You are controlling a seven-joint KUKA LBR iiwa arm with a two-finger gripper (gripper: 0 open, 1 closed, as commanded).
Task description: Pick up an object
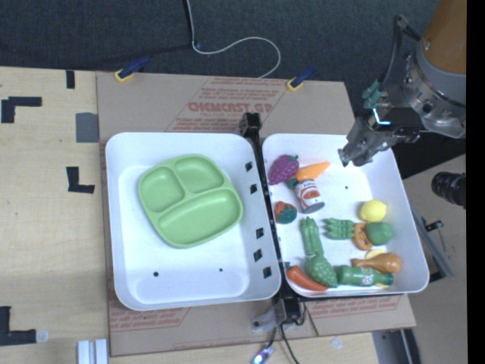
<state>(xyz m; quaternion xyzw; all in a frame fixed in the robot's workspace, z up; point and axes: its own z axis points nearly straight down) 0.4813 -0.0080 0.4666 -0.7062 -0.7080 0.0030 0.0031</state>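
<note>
1. White plastic makes both bins: the left bin carries a green divided plate with three compartments, and the right bin carries a crowd of toy food.
2. We see the hand over the upper right part of the right bin, dark, coming in from the right below the grey arm with its orange band. It hangs above bare white floor of the bin. We cannot tell how the hand is set, because it is dark and small here, and we see nothing in it.
3. The things to pick lie in the right bin. Near the divider are purple grapes, an orange carrot just beside them, and a small can with a red and white label; its writing is too small for us to read.
4. Lower down we find a red and green round piece, a green corn-like piece, a yellow lemon, a green ball touching an orange piece, and a green bottle lying along the near wall.
5. Under the bins lies a brown cardboard sheet with red printed writing, seen upside down; we cannot read it with certainty. A white cable curves above it on the dark surface.
</note>
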